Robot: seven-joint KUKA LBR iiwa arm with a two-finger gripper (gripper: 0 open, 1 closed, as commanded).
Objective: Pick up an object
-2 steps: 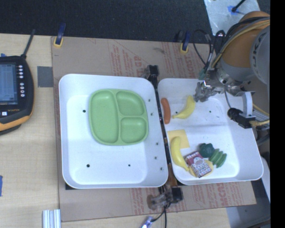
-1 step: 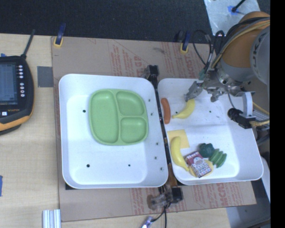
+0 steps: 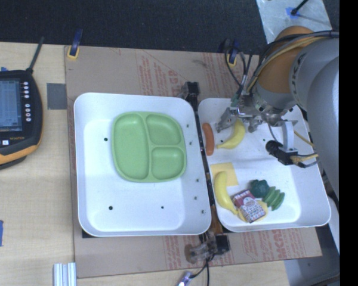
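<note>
Hovering low over the right bin (image 3: 310, 216), gripper (image 3: 238, 119) spread open astride the upper banana (image 3: 235, 137). Best to center, descend squarely, then close fingers gently.

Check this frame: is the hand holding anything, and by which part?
Cannot be told. The hand sits low over the upper banana in the right bin, at its top end, but no grip on it is visible.
</note>
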